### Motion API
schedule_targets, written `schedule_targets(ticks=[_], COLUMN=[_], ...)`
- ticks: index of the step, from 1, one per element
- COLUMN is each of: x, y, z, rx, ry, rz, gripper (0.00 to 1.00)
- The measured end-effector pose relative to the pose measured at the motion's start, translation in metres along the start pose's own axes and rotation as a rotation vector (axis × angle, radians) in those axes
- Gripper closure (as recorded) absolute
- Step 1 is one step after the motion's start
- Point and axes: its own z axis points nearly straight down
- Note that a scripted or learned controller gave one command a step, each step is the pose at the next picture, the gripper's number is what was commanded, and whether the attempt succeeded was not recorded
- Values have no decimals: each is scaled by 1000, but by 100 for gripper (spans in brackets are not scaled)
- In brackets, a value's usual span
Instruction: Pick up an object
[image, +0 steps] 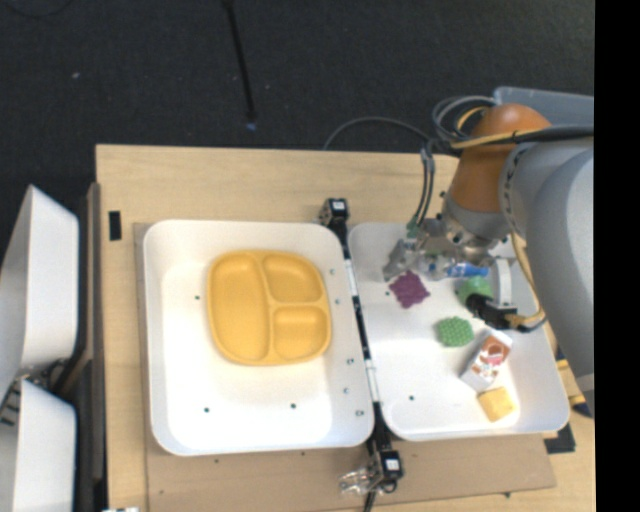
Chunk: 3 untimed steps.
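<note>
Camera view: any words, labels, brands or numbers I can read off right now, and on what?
None can be read.
Small carton in the right bin: red and white print, too blurred to read.
Blue item by the claw: no legible marking.
Yellow divided tray in the left bin: no text visible.

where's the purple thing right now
The purple object lies in the right bin, near its upper left part, just below the pincer and up-left of the green object.
</note>
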Motion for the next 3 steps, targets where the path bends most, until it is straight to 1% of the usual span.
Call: schedule_targets(ticks=[1, 2, 3], x=[-1, -11, -13], y=[2, -1, 0], z=[-14, -69, -124], rx=[-6, -8, -10], ry=[-1, 1, 1], rz=[2, -5, -8], gripper=[100, 100, 100])
